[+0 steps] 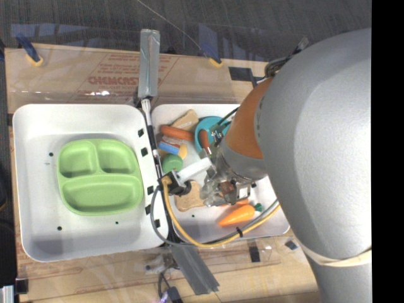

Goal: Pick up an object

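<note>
The gripper (218, 191) is hanging just above the carrot (237, 215); whether it is apart, I cannot tell. It should be descending squarely, straddling the carrot.

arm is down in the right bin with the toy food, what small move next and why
Probably a short straight lift, to test whether anything comes up. The pincer sits low in the right bin over the toast slice, with the carrot just beside it. The wrist hides the tips, so a grasp can't be confirmed.
</note>
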Controlling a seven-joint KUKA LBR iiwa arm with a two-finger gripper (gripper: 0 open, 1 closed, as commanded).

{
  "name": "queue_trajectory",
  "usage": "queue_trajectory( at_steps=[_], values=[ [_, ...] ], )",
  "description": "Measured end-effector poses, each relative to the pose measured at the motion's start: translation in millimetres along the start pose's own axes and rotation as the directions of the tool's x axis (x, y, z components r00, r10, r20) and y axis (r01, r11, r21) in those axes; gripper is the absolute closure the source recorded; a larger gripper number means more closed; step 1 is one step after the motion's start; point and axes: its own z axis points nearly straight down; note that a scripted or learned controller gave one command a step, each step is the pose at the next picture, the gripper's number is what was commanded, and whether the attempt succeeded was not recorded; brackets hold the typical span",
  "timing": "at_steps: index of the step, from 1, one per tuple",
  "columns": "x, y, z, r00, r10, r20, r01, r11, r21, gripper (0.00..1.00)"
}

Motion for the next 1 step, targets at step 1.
queue_trajectory(
  at_steps=[1],
  values=[
    [-2.4,10.5,6.9,1.0,-0.027,0.001,0.027,1.0,0.003,1.0]
  ],
)
